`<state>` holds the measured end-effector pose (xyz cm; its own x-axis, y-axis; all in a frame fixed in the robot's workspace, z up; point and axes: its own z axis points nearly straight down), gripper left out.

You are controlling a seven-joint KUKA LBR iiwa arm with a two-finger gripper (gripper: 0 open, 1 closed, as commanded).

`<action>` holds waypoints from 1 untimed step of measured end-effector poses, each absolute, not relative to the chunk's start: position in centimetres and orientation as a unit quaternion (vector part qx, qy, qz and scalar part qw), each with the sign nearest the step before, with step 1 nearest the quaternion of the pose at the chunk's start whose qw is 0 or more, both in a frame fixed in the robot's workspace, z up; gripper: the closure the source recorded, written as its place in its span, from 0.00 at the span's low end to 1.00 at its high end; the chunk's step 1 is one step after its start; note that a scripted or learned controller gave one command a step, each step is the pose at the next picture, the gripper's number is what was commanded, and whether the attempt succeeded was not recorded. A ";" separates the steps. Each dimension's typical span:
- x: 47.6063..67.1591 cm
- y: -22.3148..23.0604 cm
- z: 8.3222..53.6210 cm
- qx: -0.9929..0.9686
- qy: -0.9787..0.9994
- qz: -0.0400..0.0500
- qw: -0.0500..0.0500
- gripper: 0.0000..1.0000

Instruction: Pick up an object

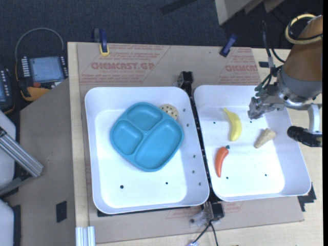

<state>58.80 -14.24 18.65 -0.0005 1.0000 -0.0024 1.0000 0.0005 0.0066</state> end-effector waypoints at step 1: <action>59.2 -13.8 23.1 0.707 0.708 0.002 0.003 1.00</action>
